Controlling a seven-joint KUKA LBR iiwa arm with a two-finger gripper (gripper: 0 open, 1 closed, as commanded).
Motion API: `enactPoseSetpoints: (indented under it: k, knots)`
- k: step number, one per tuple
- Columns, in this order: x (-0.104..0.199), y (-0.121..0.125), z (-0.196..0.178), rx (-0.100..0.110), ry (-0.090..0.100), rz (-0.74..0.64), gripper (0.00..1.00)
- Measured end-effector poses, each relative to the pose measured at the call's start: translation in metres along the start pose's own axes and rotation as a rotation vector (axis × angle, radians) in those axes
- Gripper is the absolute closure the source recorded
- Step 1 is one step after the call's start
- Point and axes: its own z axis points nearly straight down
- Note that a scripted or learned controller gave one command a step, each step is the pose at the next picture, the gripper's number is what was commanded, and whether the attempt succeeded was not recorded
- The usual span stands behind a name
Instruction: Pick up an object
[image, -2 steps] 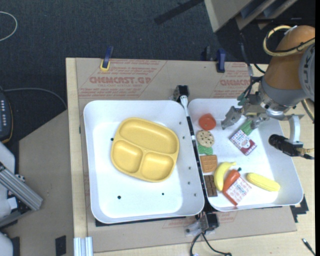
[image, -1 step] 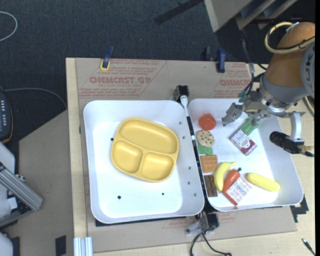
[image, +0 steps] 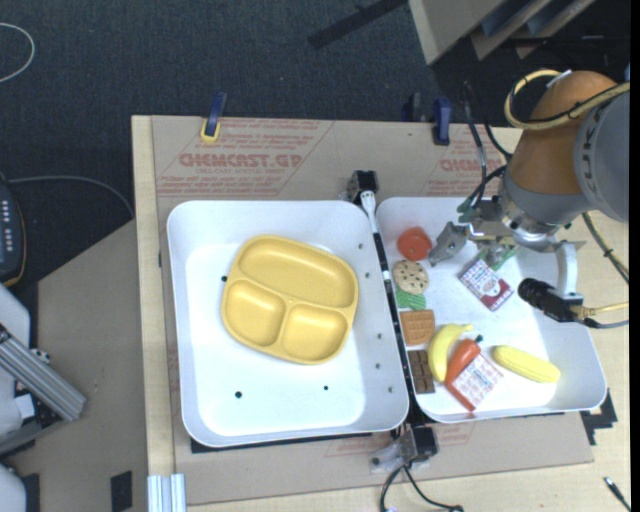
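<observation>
nearest candidate: small red-and-white printed packet (image: 486, 284), lying flat in the right white bin (image: 585, 345), just below the tool (image: 470, 235). red round tomato-like toy (image: 414, 243) sits just left of the tool, round tan cookie toy (image: 409, 277) below that. tool hangs over the bin's upper middle, metal fingers spread fairly wide, nothing between them.

judgement: the packet is flat and thin, so a poor pinch; the tomato is rounder, stands proud and is the better pick. centre over it, keep the jaws wide on the way down, close only once they straddle it. watch the bin divider wall and the cookie beside it.

yellow banana toy (image: 447, 347), orange carrot-like toy (image: 463, 358) and yellow corn-like piece (image: 526, 364) crowd the lower end. yellow three-compartment plastic plate (image: 290, 298) sits in the left white bin (image: 200, 300).
</observation>
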Motion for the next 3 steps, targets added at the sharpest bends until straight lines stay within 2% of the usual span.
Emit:
enactPoseSetpoints:
  k: [1, 2, 3]
  knots:
    - [0.001, 0.001, 0.05, -0.003, 0.0, 0.001, 0.0]
    - [0.0, 0.003, 0.036, -0.012, -0.002, 0.001, 1.0]
    - [-0.006, -0.004, -0.018, -0.009, -0.003, 0.003, 1.0]
